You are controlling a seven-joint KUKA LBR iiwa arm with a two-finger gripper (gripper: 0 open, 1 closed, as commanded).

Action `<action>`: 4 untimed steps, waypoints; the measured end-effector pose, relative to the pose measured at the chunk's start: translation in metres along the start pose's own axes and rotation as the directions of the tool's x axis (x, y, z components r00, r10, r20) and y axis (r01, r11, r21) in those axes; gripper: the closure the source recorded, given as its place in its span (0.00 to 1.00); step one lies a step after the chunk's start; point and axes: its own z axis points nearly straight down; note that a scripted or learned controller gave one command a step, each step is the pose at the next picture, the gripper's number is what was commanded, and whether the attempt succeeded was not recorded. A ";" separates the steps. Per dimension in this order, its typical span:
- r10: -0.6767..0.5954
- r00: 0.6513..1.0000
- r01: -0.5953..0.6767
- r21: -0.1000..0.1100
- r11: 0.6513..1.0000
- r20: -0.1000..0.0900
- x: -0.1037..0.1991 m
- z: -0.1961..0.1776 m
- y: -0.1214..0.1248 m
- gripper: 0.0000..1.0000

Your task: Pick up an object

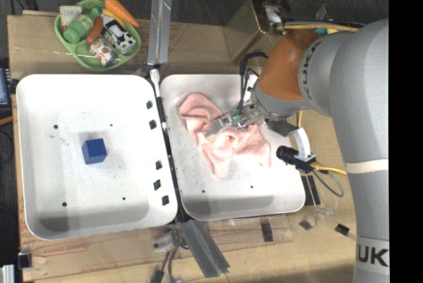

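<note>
two shallow white bins are set side by side on the bench [198, 37]. in the left bin [39, 209], one blue cube [94, 151] is seen near the middle, well apart from the walls. in the right bin [231, 205], one pink cloth [225, 139] lies crumpled across the upper middle of the floor. one grey arm [350, 77] with one orange band [283, 70] is seen reaching in from the right, and its one claw [232, 120] is placed down on the cloth, touching the folds; whether the claw is spread or pressed together cannot be told, and no cloth is seen lifted. beyond the left bin, at the far left of the bench, one green bowl [68, 45] is noted, filled with small toy foods, one orange carrot [119, 10] among them.
</note>
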 end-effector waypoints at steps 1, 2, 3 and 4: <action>-0.027 1.000 0.027 -0.001 1.000 -0.003 -0.016 0.000 -0.012 0.00; -0.125 0.992 0.125 -0.001 0.992 -0.002 -0.034 0.000 -0.004 0.00; -0.070 0.998 0.070 0.002 0.998 0.000 -0.012 0.000 0.005 0.00; -0.158 0.987 0.158 0.002 0.987 -0.002 -0.051 0.001 0.051 0.00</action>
